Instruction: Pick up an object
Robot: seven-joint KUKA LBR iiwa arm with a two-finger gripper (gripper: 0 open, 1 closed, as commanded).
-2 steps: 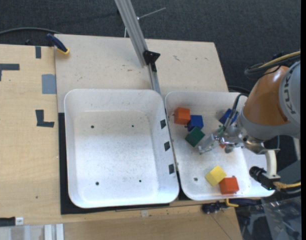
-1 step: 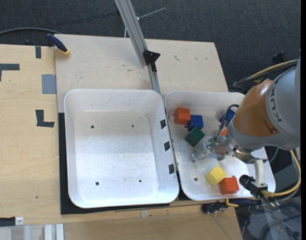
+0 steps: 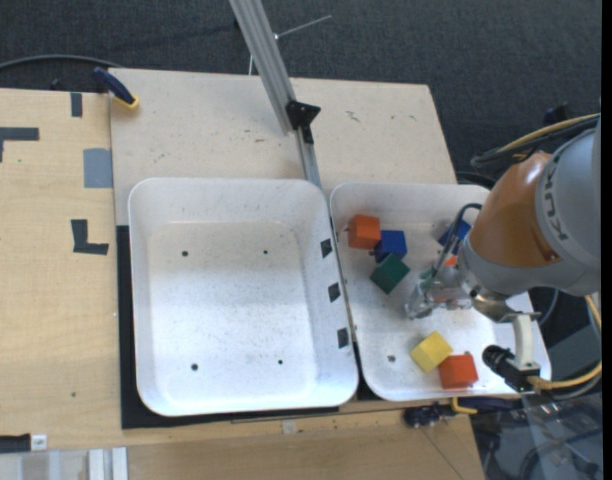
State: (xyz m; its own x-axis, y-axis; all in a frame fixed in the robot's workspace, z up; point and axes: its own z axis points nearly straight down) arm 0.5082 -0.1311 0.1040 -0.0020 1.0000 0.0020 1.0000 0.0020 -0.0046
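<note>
fingers [image 3: 422, 303]: state cannot tell, low in right bin [image 3: 386, 373] | green block [image 3: 389, 273] beside | yellow block [image 3: 431, 351] near

White bins [image 3: 146, 268]; orange [image 3: 363, 231], blue [image 3: 392, 243], green [image 3: 390, 273], yellow [image 3: 431, 351] and orange-red [image 3: 458, 370] blocks; orange-banded grey arm [image 3: 531, 223].

Two white bins [image 3: 236, 298] [image 3: 386, 368], two orange blocks [image 3: 364, 231] [image 3: 458, 370], one blue block [image 3: 392, 243], one green block [image 3: 390, 273], one yellow block [image 3: 431, 351]

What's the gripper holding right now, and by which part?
Cannot be told. The gripper sits low in the right bin, beside the green block, with no object visible between its fingers.
</note>
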